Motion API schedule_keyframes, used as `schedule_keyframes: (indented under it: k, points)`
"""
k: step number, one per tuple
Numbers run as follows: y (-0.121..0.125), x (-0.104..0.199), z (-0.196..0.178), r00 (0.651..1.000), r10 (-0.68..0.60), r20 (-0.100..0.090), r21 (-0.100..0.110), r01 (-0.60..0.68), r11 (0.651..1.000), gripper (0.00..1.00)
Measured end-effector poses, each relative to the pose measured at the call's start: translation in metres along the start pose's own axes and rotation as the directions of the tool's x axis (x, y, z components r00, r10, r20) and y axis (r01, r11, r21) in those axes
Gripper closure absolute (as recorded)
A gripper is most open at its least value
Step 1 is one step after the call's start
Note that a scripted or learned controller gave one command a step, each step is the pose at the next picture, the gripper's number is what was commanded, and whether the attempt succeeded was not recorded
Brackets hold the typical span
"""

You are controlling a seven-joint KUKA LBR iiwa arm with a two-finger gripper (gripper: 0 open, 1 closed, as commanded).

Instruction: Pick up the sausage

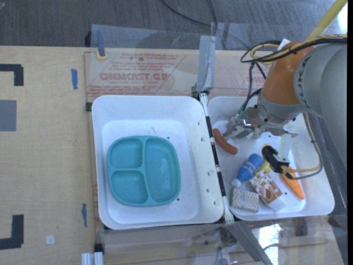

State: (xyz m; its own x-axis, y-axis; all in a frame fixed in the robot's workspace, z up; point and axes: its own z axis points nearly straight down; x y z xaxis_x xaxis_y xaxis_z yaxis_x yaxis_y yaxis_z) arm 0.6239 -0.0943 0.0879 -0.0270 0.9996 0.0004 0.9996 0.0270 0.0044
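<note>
I see the sausage (225, 142) lying in the right bin (320, 200), at its far left part, close to the wall shared with the left bin (105, 148). My gripper (238, 122) hangs just right of the sausage's far end; I cannot tell its state from here. Nearer in the same bin lie a blue bottle (248, 169), a carrot (294, 185) and two small packets (245, 200). A teal plate (144, 170) sits in the left bin.
</note>
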Motion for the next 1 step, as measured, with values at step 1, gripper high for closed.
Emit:
schedule_keyframes:
  k: [1]
  points:
    - [-0.0315,0.0011,-0.0005,0.997,0.077,0.000,-0.002,-0.077,0.997,0.00]
